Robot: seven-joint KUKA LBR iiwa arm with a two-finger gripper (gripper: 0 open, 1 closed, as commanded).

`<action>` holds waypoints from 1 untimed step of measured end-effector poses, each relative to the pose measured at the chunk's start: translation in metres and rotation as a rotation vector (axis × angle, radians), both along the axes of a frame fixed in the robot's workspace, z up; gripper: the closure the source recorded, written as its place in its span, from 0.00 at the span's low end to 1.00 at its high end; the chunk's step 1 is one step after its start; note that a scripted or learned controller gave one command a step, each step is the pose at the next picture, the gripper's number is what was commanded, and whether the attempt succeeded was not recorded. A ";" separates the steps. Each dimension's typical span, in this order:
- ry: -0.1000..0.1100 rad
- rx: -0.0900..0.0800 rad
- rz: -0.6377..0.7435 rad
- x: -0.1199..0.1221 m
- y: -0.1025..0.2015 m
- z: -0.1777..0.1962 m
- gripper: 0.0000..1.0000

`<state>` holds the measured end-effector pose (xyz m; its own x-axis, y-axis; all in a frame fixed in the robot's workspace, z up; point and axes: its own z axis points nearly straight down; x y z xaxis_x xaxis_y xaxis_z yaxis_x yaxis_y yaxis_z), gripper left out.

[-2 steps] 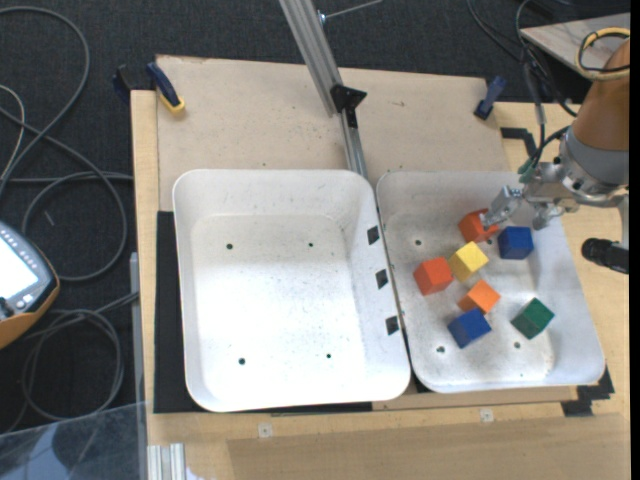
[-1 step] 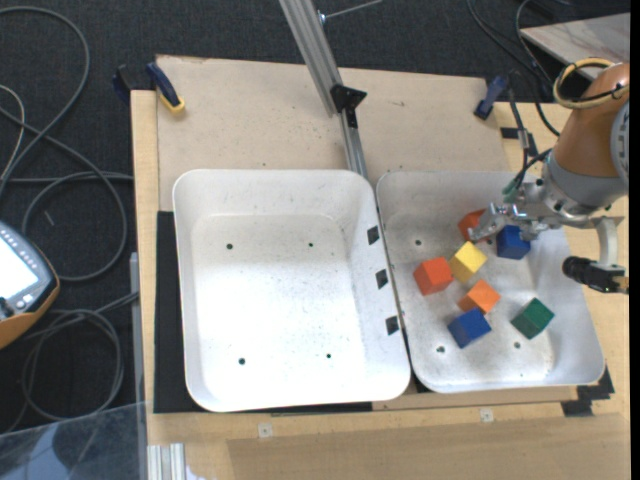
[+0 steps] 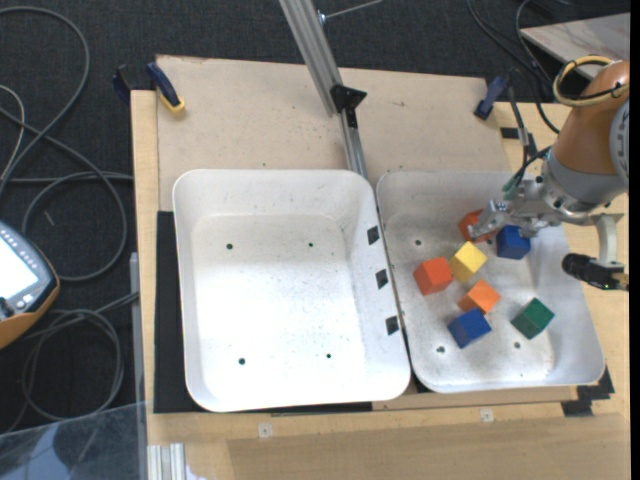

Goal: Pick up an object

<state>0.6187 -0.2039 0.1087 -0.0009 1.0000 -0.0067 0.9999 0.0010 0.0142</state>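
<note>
Coloured blocks lie scattered in the right-hand white bin on the desk, seen from a camera fixed above. Nearest the camera sit a blue block and, to its right, a dark green block. Just behind the blue one is a small orange block; further left an orange-red block touches a yellow block. Beyond those, a second blue block rests just beneath the gripper, and a red-orange block shows partly at the gripper's left side. The gripper hangs low over the far part of that bin, crowding these two blocks; whether it is clenched, released or grasping anything cannot be told from this angle. The grey arm, with its orange band, reaches in from the right and covers the bin's far right corner. The left-hand white bin lies alongside, its rim overlapping the right bin's along a row of black clips. At the desk's far edge, a slanted metal strut rises between the bins, with blue clamps on the board's back corners. Black cables trail over the dark floor to the left, beside an orange-edged handheld device.
</note>
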 end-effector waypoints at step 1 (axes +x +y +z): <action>-0.008 -0.001 0.001 0.002 0.000 0.013 1.00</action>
